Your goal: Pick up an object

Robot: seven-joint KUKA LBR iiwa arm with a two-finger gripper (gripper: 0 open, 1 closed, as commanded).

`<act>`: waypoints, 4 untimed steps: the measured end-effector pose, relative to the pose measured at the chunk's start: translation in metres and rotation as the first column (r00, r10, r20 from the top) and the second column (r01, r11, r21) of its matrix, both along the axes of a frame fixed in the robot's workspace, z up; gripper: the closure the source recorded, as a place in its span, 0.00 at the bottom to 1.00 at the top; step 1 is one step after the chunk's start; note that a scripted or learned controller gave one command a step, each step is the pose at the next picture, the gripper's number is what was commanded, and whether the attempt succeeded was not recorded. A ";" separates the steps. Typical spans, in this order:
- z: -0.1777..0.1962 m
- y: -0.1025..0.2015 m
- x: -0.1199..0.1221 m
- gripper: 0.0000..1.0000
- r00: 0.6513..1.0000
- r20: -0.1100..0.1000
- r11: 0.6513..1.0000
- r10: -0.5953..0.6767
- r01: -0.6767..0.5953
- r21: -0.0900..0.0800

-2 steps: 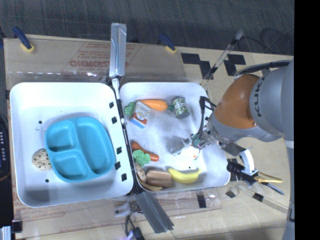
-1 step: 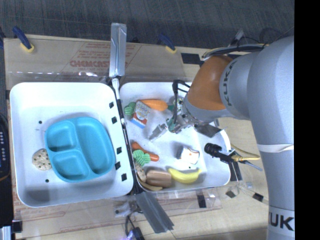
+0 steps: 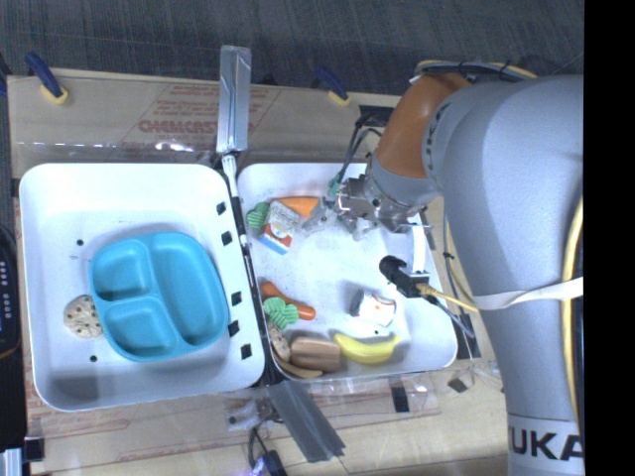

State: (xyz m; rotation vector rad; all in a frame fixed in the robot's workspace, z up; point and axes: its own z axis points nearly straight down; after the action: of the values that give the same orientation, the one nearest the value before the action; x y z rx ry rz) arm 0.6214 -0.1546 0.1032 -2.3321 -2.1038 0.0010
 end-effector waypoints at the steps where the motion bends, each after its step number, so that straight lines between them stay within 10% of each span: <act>1: -0.011 -0.023 -0.069 0.00 0.991 -0.001 0.991 0.135 -0.135 0.001; 2: -0.010 -0.057 -0.116 0.00 0.981 0.001 0.981 0.194 -0.194 -0.001; 3: 0.001 -0.057 -0.114 1.00 0.980 0.004 0.980 0.197 -0.197 -0.002; 4: 0.000 -0.057 -0.114 0.00 0.980 0.003 0.980 0.197 -0.197 -0.002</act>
State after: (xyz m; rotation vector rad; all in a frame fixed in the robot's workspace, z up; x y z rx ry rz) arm 0.5070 -0.2113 0.1035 -2.1142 -2.3275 -0.0011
